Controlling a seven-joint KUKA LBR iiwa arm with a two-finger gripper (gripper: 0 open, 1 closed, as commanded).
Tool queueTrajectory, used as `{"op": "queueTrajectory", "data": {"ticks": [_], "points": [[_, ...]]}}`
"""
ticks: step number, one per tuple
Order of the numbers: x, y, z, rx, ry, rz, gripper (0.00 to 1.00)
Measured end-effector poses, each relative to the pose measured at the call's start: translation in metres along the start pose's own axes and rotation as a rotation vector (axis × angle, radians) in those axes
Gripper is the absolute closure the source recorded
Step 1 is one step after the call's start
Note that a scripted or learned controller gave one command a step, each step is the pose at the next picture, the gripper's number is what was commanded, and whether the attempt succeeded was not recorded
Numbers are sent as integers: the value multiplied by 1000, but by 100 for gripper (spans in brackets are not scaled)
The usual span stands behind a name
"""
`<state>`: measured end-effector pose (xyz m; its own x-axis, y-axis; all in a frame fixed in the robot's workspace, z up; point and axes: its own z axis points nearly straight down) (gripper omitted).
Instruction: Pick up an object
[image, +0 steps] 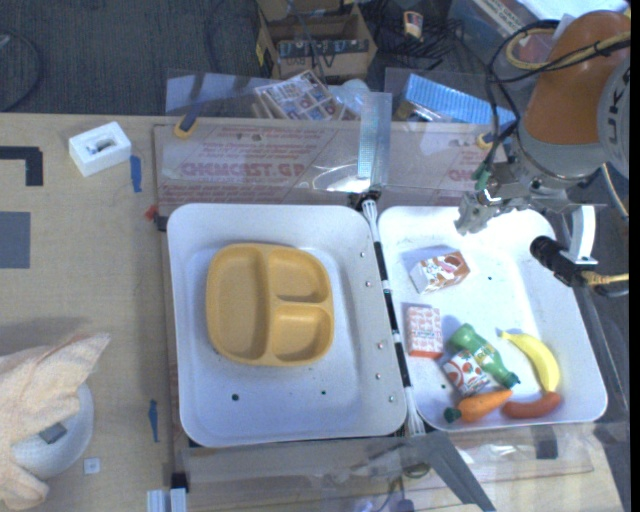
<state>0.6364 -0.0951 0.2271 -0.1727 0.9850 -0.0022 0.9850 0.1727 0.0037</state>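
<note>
Bench, 2 white bins; pincer (478, 215) over right bin (585, 345) rear, grip state unclear, prob. nothing held

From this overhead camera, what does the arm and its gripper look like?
The arm is grey with a rounded orange band above the wrist. Black cables loop around it. The gripper is a small grey metal assembly with green fittings. A black cylindrical part sits beside it.

A single fixed camera looks down at a slant on both white bins (190, 300), the arm (575, 80) entering from the right.
</note>
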Motion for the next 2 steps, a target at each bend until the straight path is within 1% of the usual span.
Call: {"op": "queueTrajectory", "data": {"ticks": [1, 2], "points": [[0, 0, 1, 1, 0, 0, 0], [-10, -6, 114, -19, -5, 10, 0]]}}
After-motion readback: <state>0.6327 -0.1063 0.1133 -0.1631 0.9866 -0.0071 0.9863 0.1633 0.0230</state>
